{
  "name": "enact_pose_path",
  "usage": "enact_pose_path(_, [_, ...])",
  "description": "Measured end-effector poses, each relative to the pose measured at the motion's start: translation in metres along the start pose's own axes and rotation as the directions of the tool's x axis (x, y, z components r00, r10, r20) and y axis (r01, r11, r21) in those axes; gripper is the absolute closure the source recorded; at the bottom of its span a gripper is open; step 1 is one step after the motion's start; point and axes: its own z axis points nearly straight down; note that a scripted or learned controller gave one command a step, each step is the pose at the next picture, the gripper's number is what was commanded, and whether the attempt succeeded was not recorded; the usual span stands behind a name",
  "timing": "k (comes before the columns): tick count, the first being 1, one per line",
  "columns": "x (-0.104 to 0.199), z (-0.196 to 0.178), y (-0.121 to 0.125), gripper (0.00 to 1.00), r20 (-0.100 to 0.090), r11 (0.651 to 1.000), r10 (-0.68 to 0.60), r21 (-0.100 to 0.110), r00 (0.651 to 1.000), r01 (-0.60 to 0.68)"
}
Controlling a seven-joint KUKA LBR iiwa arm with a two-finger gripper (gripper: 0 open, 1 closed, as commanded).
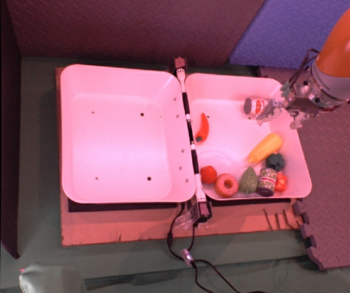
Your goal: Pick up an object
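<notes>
A small can [255,107] with a white and red label is seen lying on its side in the right bin [224,96], at about one o'clock from that bin's centre, close to the far right corner. The gripper [277,110] is found just beside it at three o'clock, over the bin's right rim; whether anything is pinched between its tips, or how far the jaws stand apart, cannot be told from this slanted overhead view, since the metal parts blur together. The arm [346,47], grey with an orange band, is seen reaching in from two o'clock. Other items are noted in the same bin: a red chilli [203,127] with a green stem, lying near the left wall at nine o'clock; a yellow elongated piece [264,148], tilted, at four o'clock; a dark teal lump [275,161] touching its lower end. Along the near wall a row is recorded from left to right: a red tomato [208,174], a ring-shaped doughnut [227,185], a green pear-shaped piece [248,180], a dark jar [267,182] with a red label, and a small orange-red piece [281,182], each touching or just beside the next. The left bin [77,78] is set against the right one, with a black-and-white striped bar [190,139] along the shared edge. A cable [181,237] is seen trailing off at six o'clock.
</notes>
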Motion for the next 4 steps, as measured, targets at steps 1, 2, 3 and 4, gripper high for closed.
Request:
enact_pose_path(1, [0.000,0.000,0.000,0.00,0.000,1.000,0.000,0.000,1.000,0.000])
enact_pose_path(2, [-0.006,0.043,0.005,0.00,0.000,1.000,0.001,0.004,1.000,-0.001])
enact_pose_path(3, [-0.003,0.098,0.013,0.00,0.000,1.000,0.000,0.006,1.000,0.000])
enact_pose_path(4, [-0.004,0.126,0.024,0.00,0.002,1.000,-0.005,-0.020,1.000,0.005])
